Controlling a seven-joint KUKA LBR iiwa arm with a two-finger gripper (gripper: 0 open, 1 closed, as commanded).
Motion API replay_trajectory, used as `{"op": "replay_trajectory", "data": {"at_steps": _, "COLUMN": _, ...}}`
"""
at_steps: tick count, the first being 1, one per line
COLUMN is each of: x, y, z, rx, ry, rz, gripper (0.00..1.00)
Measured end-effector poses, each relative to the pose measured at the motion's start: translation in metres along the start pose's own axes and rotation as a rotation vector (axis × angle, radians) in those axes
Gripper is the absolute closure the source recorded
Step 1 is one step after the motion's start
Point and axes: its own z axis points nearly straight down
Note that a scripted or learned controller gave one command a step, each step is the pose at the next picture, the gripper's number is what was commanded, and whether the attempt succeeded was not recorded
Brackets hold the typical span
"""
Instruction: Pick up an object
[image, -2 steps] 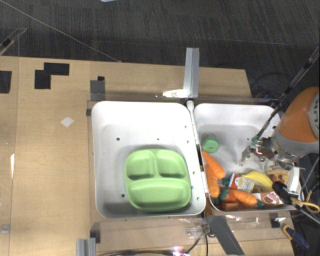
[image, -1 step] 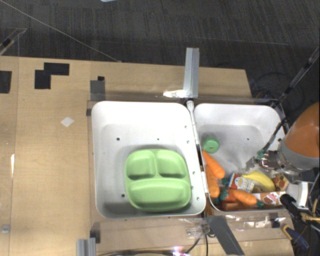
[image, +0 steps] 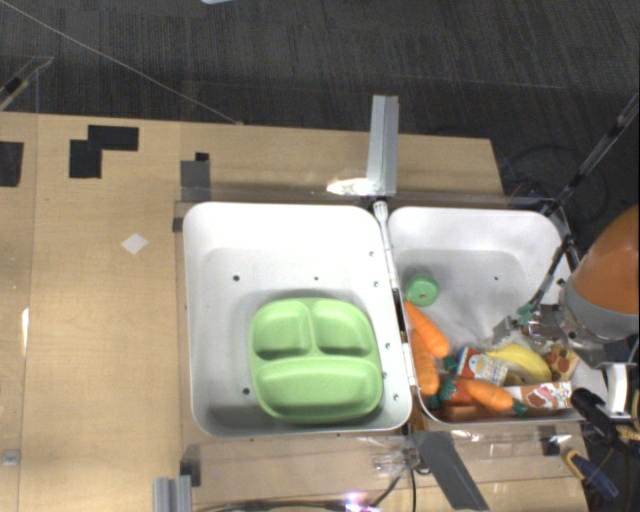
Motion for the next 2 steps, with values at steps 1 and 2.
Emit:
{"op": "replay_trajectory", "data": {"at_steps": 1, "x": 0.002, "y": -0.0006, "z": -0.0002, "rx": -0.004, "ry": -0.008, "rz": -0.027, "gripper": 0.0}}
{"op": "replay_trajectory", "data": {"at_steps": 2, "x": 0.0064, "y": -0.0093, "z": -0.0077, "rx": 0.021, "ry": -0.005, "rz": -0.095, "gripper": 0.0}}
